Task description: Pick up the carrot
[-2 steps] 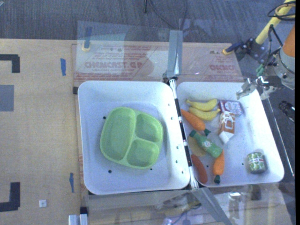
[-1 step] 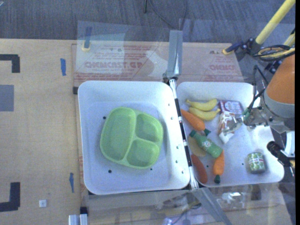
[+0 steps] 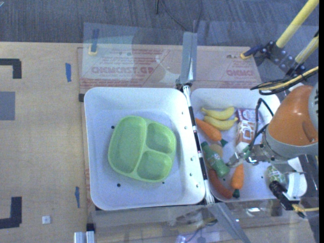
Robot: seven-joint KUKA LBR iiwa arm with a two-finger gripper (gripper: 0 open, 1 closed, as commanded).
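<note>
Two orange carrots lie in the right bin (image 3: 266, 189). The larger carrot (image 3: 209, 129) sits slantwise near the bin's left wall, just below the bananas. A smaller carrot (image 3: 237, 176) stands nearly upright lower down, its green end toward the front. My gripper (image 3: 237, 159) hangs from the grey arm with the orange band (image 3: 296, 118), just above the top end of the smaller carrot and right of a green bottle (image 3: 213, 158). Nothing shows held in it.
Two yellow bananas (image 3: 218, 113) lie at the back of the right bin, with a snack packet (image 3: 246, 130) beside them. A red-orange pepper (image 3: 219, 185) rests by the front left corner. The left bin (image 3: 96, 135) holds a green divided plate (image 3: 143, 148).
</note>
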